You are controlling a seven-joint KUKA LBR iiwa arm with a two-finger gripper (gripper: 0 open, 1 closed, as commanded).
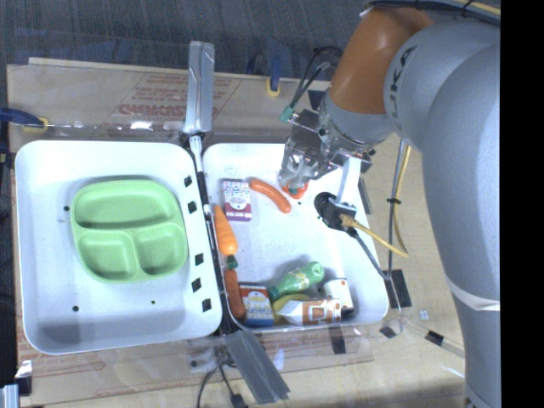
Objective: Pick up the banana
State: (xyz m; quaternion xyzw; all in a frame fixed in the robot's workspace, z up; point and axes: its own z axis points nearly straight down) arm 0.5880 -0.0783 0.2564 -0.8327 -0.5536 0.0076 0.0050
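Over the right bin [255,155], near its far rim, the gripper [295,179] hangs just beside the upper end of an orange-red sausage [270,195]; whether it is released or clenched cannot be told from this slant. No item can be confirmed as the banana. A carrot [224,231] lies along the left wall, beside a small red carton [237,201]. A green bottle [297,279] and boxes, possibly food packages, crowd the near wall. The left bin [34,228] holds a green divided tray [130,229].
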